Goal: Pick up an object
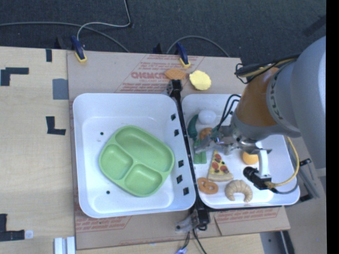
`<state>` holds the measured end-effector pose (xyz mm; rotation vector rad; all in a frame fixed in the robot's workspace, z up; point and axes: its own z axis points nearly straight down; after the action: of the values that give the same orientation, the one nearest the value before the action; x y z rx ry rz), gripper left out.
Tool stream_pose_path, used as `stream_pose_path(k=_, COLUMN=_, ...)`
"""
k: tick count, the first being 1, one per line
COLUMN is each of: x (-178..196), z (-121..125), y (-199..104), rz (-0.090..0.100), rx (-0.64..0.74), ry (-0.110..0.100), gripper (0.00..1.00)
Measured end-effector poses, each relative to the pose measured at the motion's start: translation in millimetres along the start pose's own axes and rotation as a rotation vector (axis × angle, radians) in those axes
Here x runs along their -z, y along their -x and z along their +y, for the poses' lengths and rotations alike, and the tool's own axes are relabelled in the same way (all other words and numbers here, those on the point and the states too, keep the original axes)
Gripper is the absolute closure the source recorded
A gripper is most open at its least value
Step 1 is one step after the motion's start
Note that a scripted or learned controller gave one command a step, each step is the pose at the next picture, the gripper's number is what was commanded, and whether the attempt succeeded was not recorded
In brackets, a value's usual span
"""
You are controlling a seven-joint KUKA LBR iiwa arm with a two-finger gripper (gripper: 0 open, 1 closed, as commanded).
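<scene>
Starting at the left, you have the left bin (85,142) carrying a green divided plate (136,160) near its middle; nothing there is being worked on.

Crossing the divider into the right bin (288,197), the toy food lies scattered: a dark green piece (192,125) against the bin's left wall, a pretzel (207,186) and a croissant (239,190) along its near edge, a pizza slice (218,166) just behind them, and an orange piece (250,156) toward the right wall. A yellow item (200,80) sits on the counter beyond the bin's far edge.

The tool (214,137) is low in the right bin, near its left-centre, with the arm's wrist above it. You cannot tell whether it is apart or together; the wrist and cables hide it. Nothing is visibly lifted, so judge the pick as not yet done: grasp and lift remain. The pizza slice lies just on the near side of the tool, the closest candidate, with the dark green piece just to its left.
</scene>
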<state>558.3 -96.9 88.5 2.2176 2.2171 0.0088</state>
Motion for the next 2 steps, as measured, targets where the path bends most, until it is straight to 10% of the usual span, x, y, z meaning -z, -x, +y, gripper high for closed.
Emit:
stream_pose_path(k=1, x=-1, z=33, y=-3, rz=0.001, rx=0.002, ry=-0.002, gripper=0.0)
stream_pose_path(k=2, x=0, z=-44, y=-2, rz=0.001, rx=0.001, ry=0.0, gripper=0.0)
